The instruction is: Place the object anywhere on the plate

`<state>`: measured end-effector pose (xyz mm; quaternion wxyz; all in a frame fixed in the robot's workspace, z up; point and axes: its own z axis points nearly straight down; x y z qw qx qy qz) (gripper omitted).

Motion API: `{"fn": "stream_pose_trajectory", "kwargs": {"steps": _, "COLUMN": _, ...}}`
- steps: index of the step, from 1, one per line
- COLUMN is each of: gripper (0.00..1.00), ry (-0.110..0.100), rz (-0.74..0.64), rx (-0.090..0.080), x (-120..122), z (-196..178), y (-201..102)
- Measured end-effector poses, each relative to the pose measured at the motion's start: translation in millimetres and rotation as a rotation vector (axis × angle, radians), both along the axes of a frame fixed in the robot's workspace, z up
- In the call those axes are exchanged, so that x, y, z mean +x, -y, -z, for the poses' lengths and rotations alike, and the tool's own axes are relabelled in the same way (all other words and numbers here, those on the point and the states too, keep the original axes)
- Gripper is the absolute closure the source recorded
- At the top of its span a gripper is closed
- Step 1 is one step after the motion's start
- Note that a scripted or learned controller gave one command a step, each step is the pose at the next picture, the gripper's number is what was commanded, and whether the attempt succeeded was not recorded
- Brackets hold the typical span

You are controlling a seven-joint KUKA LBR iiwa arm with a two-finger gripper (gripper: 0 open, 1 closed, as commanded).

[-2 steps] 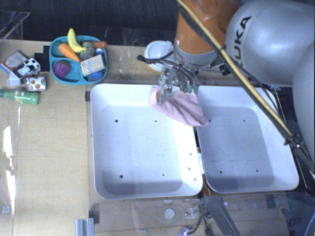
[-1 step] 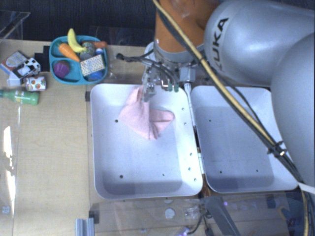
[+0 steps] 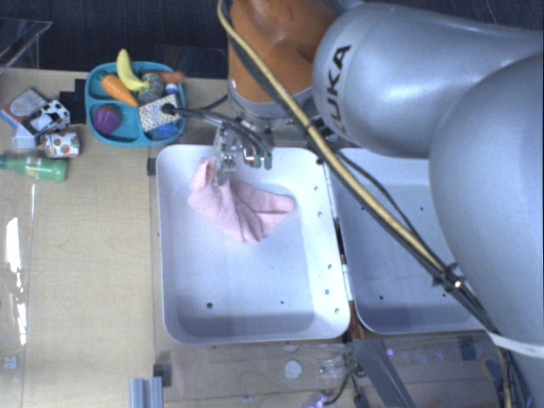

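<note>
Nearest to me, the front of the shallow white plastic bin on the left (image 3: 246, 313) is bare, with only its small floor holes showing. Its twin white bin to the right (image 3: 408, 304) sits largely under the grey arm.

Further in, a crumpled pink cloth (image 3: 242, 206) lies toward the back of the left bin. Most of it is spread on the bin floor, but its upper-left corner rises in a narrow peak to the two-finger gripper (image 3: 226, 170). I read the fingers as closed on that corner, since the fabric runs straight up between them. The cloth looks pinched but hardly lifted, and the bulk is resting on the bin.

Beyond the bin's back-left corner, on the wooden worktop (image 3: 85, 253), stands the blue compartmented plastic plate (image 3: 95, 126). It carries a toy yellow banana (image 3: 129, 71), an orange carrot (image 3: 117, 88), a purple piece (image 3: 106, 119) and a patterned block (image 3: 158, 114).

My judgement is that the task is at an early stage. The grasp appears made, yet the lift, the carry across the bin rim and the release over the plate all remain. That plate is crowded, so free space is scarce.
</note>
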<state>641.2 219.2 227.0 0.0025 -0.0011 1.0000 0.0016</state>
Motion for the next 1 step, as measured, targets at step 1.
{"fn": "stream_pose_trajectory", "kwargs": {"steps": 1, "gripper": 0.00, "ry": 0.001, "rz": 0.000, "rx": 0.000, "x": 0.2, "z": -0.4, "y": 0.2}}
